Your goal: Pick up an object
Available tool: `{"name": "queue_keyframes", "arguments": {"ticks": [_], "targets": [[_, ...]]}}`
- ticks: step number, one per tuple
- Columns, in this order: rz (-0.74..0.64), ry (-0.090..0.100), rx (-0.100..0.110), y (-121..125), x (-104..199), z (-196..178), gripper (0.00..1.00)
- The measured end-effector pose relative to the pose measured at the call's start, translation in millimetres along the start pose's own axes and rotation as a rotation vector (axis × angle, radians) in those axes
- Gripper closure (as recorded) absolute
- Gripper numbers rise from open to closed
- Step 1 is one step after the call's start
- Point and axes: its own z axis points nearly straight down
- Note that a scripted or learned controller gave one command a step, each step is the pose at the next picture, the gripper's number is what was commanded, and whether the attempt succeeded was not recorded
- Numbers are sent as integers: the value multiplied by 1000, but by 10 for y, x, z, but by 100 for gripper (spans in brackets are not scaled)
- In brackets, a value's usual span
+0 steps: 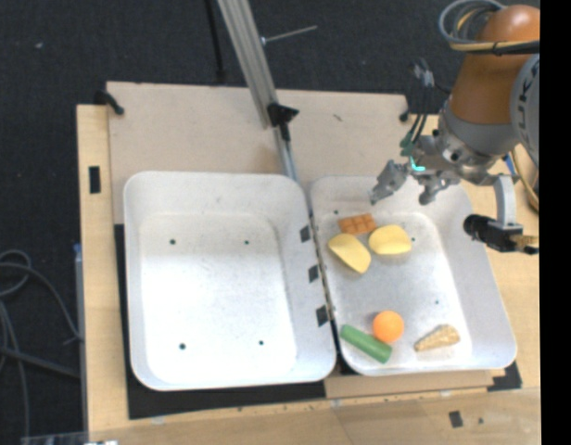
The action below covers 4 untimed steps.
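Below the hand (408, 185), spread open and holding nothing, two yellow pieces (369, 247) touch; closing there could nudge both instead of gripping one.

Arm (494, 82): rounded, smooth casing, grey at the lower wrist section.
Band: glossy orange-brown, wrapping the bulbous joint above the wrist.
Cable loop (463, 15): pale grey hoses curving over the top of the orange joint.
Wrist flange: grey metal, with a small teal-green light on its left side.
Gripper (411, 185): two grey metal fingers (387, 184), angular and dull.
Side attachment (494, 228): white bracket with a black cylindrical part, to the gripper's right.
Markings: dark lettering on the grey casing, unreadable.
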Motion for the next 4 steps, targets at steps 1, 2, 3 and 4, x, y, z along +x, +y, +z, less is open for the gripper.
{"name": "queue_keyframes", "arguments": {"ticks": [1,2,3,4], "targets": [[4,-2,5,70,-83,536,0],[7,-2,5,143,-152,1027,0],[7,-5,-2,153,-173,1477,0],[10,-5,-11,176,-186,1325,100]]}}
